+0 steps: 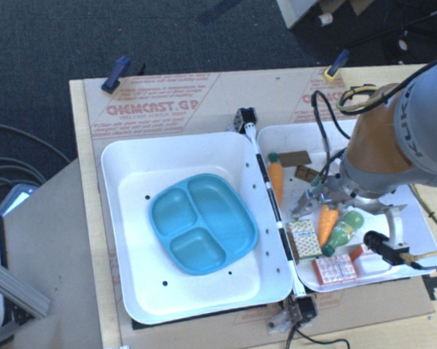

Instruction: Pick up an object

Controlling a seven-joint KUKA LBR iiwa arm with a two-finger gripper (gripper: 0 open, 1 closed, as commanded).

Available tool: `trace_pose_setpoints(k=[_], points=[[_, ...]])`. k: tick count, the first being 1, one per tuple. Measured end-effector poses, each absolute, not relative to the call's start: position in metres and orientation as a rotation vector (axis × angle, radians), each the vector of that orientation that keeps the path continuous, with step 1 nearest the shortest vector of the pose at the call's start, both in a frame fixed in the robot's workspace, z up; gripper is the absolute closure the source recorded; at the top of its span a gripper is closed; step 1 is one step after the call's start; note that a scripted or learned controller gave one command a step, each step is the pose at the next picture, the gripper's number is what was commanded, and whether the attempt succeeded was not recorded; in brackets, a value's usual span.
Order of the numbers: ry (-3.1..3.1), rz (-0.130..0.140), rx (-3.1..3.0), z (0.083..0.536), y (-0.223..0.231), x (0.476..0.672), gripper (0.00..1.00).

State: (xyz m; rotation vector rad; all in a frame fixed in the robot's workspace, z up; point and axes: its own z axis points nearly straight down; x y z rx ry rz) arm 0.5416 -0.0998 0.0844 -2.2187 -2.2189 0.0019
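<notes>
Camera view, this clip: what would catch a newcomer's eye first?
The blue divided plate lying alone in the left bin stands out most. Next, the grey arm with its orange band reaches over the right bin, above a cluster of small things: two toy carrots, a green bottle and a couple of small printed packets.

The worktop carries two bins side by side. The left bin holds a divided plate at centre. The right bin, at 3 o'clock, holds two carrots, a bottle and cartons.
</notes>
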Motion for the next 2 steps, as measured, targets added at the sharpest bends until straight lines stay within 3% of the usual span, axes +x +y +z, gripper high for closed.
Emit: trace_pose_setpoints(k=[1, 2], points=[[-2.219, 0.001, -2.220, 0.094, -0.100, 0.542, 1.00], [-2.223, -0.002, -2.220, 0.185, -0.037, 0.570, 1.00]])
